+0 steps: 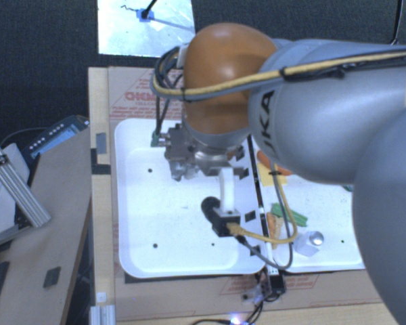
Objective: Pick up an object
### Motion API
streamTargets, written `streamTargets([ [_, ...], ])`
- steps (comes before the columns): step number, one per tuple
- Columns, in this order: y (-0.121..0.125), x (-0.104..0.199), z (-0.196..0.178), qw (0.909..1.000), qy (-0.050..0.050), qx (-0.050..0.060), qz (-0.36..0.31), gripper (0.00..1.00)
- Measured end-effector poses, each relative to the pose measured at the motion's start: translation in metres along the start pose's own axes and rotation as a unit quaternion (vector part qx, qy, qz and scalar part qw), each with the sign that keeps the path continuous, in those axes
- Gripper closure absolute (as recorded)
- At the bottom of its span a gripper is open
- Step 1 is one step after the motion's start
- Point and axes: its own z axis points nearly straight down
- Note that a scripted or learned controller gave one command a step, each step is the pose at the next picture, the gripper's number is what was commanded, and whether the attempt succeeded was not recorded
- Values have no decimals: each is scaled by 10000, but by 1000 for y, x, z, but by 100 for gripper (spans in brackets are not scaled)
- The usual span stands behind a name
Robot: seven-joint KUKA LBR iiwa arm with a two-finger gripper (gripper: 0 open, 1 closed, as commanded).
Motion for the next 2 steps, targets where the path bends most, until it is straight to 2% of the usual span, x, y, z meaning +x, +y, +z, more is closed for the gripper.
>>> streamTargets([
  [1, -19, 7, -129, 9999, 53, -136, 13, 100],
  [2, -41, 15, -7, 10000, -2, -18, 39, 100],
])
